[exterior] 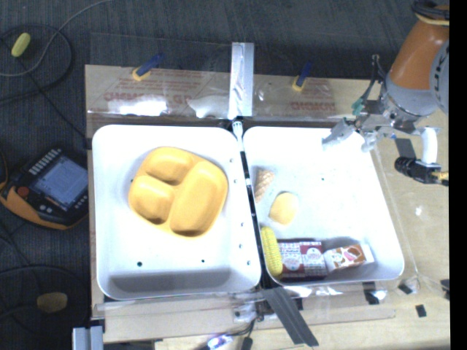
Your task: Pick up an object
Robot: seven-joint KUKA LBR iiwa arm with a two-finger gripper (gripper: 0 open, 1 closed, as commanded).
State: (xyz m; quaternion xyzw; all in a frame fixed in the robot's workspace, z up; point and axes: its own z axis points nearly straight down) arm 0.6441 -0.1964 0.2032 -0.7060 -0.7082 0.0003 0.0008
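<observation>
My gripper [352,137] hangs over the far right corner of the right bin [379,217], open, with nothing between its fingers. In that bin a small yellow lemon-like object [283,208] lies left of the middle. A corn cob [271,251] rests against the left wall near the front. Beside it a red and white packet [323,258] lies along the front wall. A waffle cone [263,182] leans on the left wall further back. The left bin [117,268] holds a large yellow lumpy object [177,190].
The two bins meet at a central divider [246,195]. A clear plastic sheet with blue and yellow clips [219,93] lies behind the bins. A handheld pendant [51,184] sits on the floor at left. Bare bin floor lies between the gripper and the lemon-like object.
</observation>
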